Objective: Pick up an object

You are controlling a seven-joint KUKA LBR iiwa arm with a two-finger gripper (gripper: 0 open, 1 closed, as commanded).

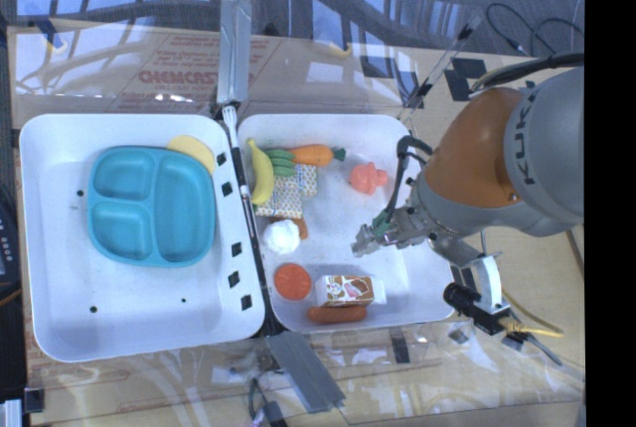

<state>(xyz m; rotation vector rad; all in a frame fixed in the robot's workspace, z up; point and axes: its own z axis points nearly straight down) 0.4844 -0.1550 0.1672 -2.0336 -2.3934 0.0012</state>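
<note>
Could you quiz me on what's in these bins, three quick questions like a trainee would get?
1. True or false: the blue tray lies in the left bin.
2. What lies nearest the gripper? A) banana B) pink toy C) carrot
3. Fill in: the carton lies between the red disc and the right bin's ______ wall.

Key: 1 true; 2 B; 3 the right wall.
</note>
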